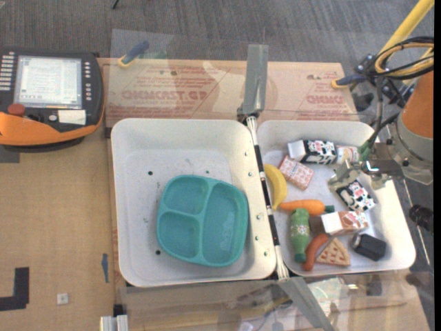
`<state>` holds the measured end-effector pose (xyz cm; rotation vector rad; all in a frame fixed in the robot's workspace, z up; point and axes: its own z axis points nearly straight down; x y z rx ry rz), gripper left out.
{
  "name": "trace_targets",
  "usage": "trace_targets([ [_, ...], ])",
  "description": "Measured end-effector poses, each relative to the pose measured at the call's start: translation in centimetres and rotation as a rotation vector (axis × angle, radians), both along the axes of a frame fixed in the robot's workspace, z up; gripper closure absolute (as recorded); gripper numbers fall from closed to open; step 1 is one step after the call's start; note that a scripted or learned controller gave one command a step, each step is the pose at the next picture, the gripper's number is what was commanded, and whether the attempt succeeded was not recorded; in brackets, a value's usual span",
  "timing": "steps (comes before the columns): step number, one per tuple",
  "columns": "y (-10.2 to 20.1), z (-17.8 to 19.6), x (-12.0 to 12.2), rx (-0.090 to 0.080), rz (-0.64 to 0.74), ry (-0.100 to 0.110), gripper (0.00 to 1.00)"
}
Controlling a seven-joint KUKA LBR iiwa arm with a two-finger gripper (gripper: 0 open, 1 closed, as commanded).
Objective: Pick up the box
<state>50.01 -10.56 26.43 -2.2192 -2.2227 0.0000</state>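
Presently, the grey metal gripper (350,174) is being held low over the shallow white right-hand bin (303,128), just above and to the left of a small black-and-white cow-patterned cardboard box (359,197), which is lying tilted near the bin's right wall. This box is being taken as the likeliest target, though three others are being noted in the same bin: a longer cow-patterned carton (315,150) toward the back, a pink checked box (297,173) beside a yellow toy banana (275,185), and a white-and-red box (344,221) touching the small box's lower corner. The small box is being judged light and stiff enough, probably hollow, with smooth printed faces that may slip; hold is best being taken across its two narrow sides, squarely, and without hard pressure. Its skewed lie and the touching neighbour are being counted as hindrances. Whether the gripper is open or closed cannot be told, since its tip is being lost against cables and clutter; nothing is being seen held in it. The box's upper edge is being partly covered by the gripper.
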Motion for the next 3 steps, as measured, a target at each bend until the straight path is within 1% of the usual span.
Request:
trace_targets([
  [1, 4.2, -8.0, 5.7, 0.0, -0.057, 0.001, 0.0],
  [2, 10.1, -8.0, 3.5, 0.001, 0.213, 0.001, 0.0],
  [3, 3.9, -7.9, 15.9, -0.001, 0.229, -0.003, 0.0],
])
